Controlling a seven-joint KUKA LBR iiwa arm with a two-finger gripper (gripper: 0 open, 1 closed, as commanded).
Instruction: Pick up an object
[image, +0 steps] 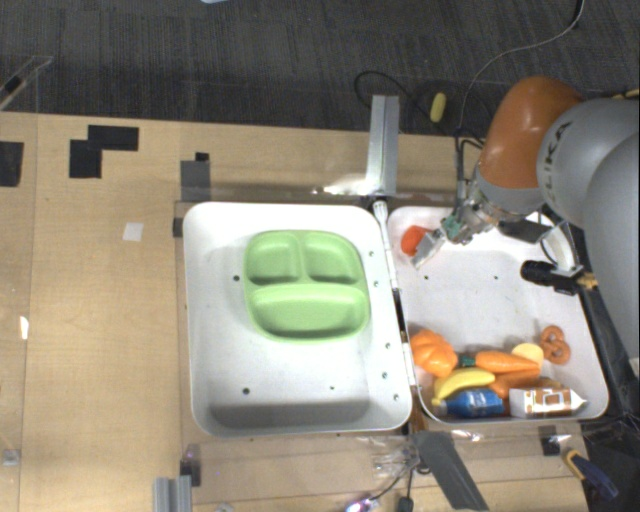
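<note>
Gripper (432, 245) low at right bin's (500, 285) 11 o'clock corner, just beside small red-orange object (411, 239), prob. lined up to grab it. Can't tell finger state; nothing visibly held

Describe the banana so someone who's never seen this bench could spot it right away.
Look in the right-hand white bin, at the pile of toy food along its near edge. The banana lies there, just above a blue item and below the orange pepper. It is the only curved yellow piece.
</note>
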